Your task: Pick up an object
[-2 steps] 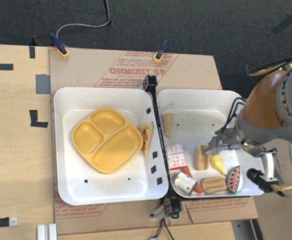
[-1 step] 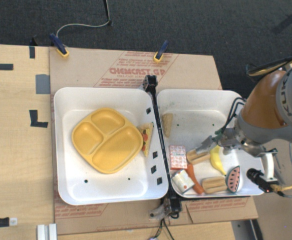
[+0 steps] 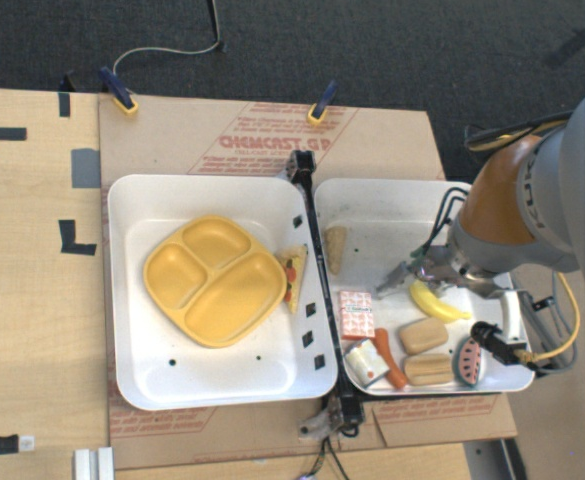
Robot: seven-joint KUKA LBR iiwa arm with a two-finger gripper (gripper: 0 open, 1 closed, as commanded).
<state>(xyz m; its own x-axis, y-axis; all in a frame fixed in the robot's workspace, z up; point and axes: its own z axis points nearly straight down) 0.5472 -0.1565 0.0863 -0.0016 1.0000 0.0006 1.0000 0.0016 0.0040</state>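
My gripper [image 3: 415, 272] hangs low in the right bin [image 3: 382, 218], at the near end of the grey arm with the orange band. It sits just above the left end of a yellow banana [image 3: 442, 306]; whether it touches the banana I cannot tell. Beside the banana lie a tan bread roll [image 3: 424, 335], a second roll [image 3: 430, 370], a watermelon slice [image 3: 469, 362], an orange carrot [image 3: 391, 359], a white piece [image 3: 366, 364] and a pink-and-white carton [image 3: 356, 314]. A tan cone-like piece [image 3: 334, 248] rests near the bin's left wall.
The left bin [image 3: 132, 358] holds a yellow divided plate [image 3: 215, 280] and a small red-and-yellow food item [image 3: 292, 274] against its right wall. A black divider [image 3: 310, 258] runs between the bins. The arm's cables [image 3: 562, 328] hang over the right bin's right edge.
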